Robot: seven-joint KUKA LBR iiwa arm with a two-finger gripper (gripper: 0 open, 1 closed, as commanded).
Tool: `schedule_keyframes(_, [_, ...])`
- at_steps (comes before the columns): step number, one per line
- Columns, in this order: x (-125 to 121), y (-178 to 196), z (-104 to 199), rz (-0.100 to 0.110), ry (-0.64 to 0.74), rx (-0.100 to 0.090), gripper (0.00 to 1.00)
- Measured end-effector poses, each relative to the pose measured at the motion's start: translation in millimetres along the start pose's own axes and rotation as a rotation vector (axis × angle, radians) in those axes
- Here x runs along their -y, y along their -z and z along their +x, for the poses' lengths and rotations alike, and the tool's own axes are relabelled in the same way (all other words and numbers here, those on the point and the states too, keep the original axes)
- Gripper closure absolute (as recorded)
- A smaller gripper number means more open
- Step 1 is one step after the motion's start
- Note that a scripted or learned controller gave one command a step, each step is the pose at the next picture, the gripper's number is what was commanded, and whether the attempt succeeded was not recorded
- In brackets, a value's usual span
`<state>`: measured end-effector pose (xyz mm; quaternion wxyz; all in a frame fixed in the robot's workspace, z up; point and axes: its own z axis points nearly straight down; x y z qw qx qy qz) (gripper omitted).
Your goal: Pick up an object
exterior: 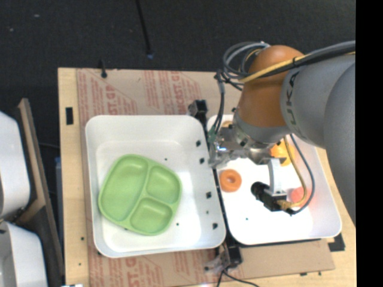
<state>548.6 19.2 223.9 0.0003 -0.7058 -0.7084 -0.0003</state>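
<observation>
An orange ring (230, 180) lies in the right bin (311, 226), close to its left wall. My gripper (223, 151) hangs over the upper left part of that bin, just above the ring in the view, under the orange band of the arm. The arm's grey body covers the far part of the bin. A small red-pink thing (295, 193) lies to the right of the ring, and a yellow-orange thing (278, 150) peeks out beside the wrist. A green divided plate (140, 194) lies flat in the left bin (102, 136).
The two bins meet along a dividing wall (215, 190) right beside the ring. Brown cardboard (137, 94) lies under and behind the bins. White blocks (12, 160) stand at the far left, off the bench.
</observation>
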Motion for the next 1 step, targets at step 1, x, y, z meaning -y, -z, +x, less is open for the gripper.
schedule_keyframes(1, [6.0, -3.7, 47.9, 0.0, 0.0, 0.0, 1.0])
